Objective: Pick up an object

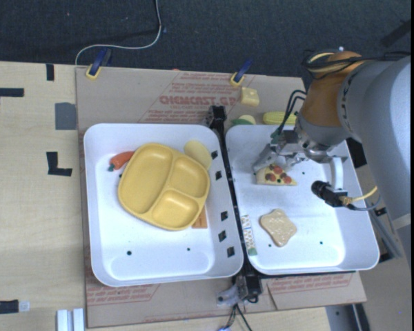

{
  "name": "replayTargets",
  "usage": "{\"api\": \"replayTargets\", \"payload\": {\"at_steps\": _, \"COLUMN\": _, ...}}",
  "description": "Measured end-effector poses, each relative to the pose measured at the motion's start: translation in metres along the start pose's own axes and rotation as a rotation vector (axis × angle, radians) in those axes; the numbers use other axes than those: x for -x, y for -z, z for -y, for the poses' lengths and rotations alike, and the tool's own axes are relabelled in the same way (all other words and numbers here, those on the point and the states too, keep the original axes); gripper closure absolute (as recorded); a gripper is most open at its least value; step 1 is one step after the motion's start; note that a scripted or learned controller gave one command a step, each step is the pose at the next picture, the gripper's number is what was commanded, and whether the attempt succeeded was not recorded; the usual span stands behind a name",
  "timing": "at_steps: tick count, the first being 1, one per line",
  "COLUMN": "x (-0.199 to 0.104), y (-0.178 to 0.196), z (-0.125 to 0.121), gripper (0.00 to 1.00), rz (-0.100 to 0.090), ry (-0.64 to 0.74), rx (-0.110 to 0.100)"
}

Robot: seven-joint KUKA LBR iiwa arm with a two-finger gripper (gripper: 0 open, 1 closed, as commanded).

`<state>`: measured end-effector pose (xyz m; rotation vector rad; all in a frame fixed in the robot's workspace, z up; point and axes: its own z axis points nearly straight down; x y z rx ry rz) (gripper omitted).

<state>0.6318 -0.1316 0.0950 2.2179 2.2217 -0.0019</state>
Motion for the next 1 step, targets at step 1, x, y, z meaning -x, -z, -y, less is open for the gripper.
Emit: {"api": "replayTargets", "payload": {"at_steps": 1, "x": -0.1053, "y": 0.0939, "z": 0.0668, "gripper": 1.0, "rz": -0.007, "ry": 0.008, "rx": -0.002}}
